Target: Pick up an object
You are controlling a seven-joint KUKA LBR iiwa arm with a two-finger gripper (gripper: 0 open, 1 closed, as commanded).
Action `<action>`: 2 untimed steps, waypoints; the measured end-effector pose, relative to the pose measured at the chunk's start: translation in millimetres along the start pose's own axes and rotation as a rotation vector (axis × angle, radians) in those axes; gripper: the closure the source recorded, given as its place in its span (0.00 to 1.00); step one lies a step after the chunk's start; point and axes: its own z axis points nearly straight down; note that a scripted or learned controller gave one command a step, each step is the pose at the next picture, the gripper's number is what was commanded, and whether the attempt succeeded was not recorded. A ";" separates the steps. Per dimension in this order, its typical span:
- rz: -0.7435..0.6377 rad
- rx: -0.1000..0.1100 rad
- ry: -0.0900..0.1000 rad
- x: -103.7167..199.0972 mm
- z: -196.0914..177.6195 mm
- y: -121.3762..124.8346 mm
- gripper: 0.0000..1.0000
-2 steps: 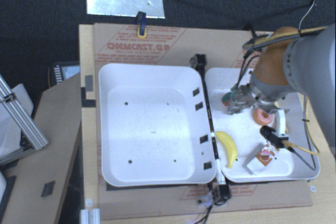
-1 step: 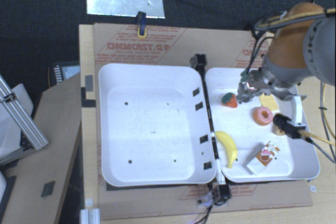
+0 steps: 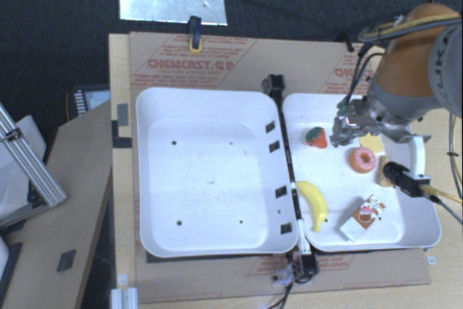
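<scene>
Camera view: gripper [image 3: 343,128], jaw state indeterminate, hovers beside strawberry [image 3: 315,137] near right bin's [image 3: 423,235] left wall; likely light, rigid, graspable across middle.

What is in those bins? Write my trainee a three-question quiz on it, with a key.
1. True or false: the banana lies in the right bin.
2. Which lies nearest the gripper? A) strawberry B) banana C) carton
3. What colour is the doughnut?
Key: 1 true; 2 A; 3 pink.
</scene>
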 end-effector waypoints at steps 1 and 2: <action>0.001 -0.001 -0.001 -5.8 -27.3 -11.2 1.00; 0.000 0.006 -0.001 -15.3 62.7 25.3 1.00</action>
